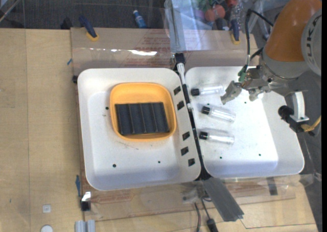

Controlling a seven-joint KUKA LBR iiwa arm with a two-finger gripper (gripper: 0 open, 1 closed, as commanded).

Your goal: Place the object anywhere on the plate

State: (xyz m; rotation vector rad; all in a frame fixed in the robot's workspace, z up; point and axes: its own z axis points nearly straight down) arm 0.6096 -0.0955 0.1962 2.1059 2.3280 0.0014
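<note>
1. The right-hand shallow white bin [265,154] holds three small clear plastic vials with black caps: the upper vial [207,91], the middle vial [217,113] and the lower vial [216,136]. All three lie on their sides, apart from one another, in the left half of that bin.
2. The orange rounded-square plate [142,91], with a dark ridged block [142,117] resting in it, sits in the left-hand white bin [97,144], well apart from the vials across the dividing rim.
3. The two-finger gripper [231,93] hangs over the right-hand bin just beside the clear end of the upper vial. Its fingers look spread a little with nothing between them, though they are small and hard to read.
4. The step in hand appears to be the approach for a pick, and the upper vial is probably the target.
5. To do it well, line the fingers across the vial's short width, not along its length, and centre them on the barrel.
6. Descend fully before closing, since a round, slick vial could roll or squirt out of a shallow pinch.
7. Lift high enough to pass the bin rims before travelling left to the plate.
</note>
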